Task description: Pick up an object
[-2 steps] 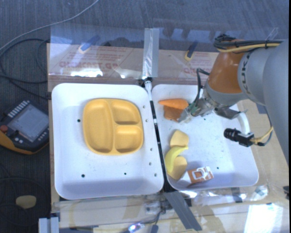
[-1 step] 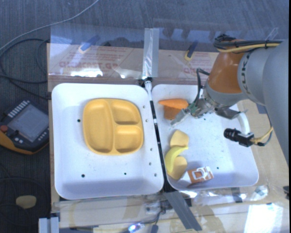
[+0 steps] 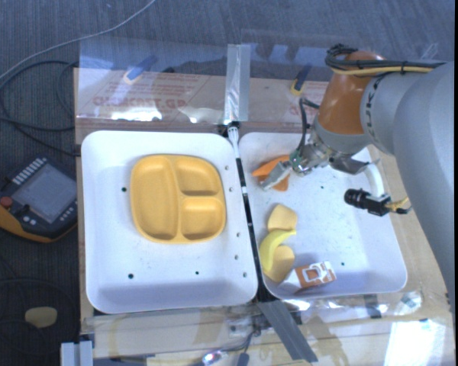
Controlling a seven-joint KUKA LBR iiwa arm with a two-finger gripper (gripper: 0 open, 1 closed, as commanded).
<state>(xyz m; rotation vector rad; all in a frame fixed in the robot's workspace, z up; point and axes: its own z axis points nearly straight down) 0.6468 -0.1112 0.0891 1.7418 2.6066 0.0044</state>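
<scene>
We see the arm reaching in from the right over the far end of the right bin, with its gripper low and right beside an orange carrot-shaped piece that lies near the bin's far left corner. The gripper looks to touch or nearly touch that piece, but from this slant we cannot tell whether it is released or clenched, and nothing shows that the piece is grasped; it appears to lie on the bin floor. We judge the task barely under way: an approach has been made, while the grasp and the lift are both left to do. Other candidates lie in the same bin: a pale yellow chunk near the middle, a yellow banana-like piece just nearer to us, and a small orange and white item by the near wall. The left bin bears a yellow divided tray, well apart from the gripper.
</scene>
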